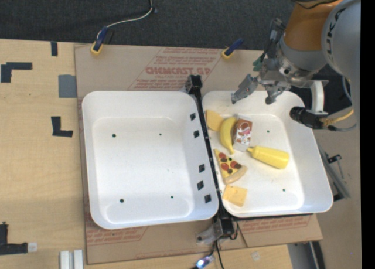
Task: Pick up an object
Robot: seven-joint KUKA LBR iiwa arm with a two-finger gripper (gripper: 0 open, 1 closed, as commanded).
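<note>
Cardboard-lined bench, two white bins; gripper (258,93) hovers with fingers spread above the right bin (304,197). Banana (227,135) lies below among the toys: best to descend straight, centred.

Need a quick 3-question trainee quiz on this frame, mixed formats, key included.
1. True or false: the banana lies in the left bin.
2. Which item lies nearest the front rim of the right bin? A) mustard bottle B) cheese cube C) pizza slice
3. Fill in: the gripper hangs with open fingers over the right bin's ___ edge.

Key: 1 false; 2 B; 3 back.
</note>
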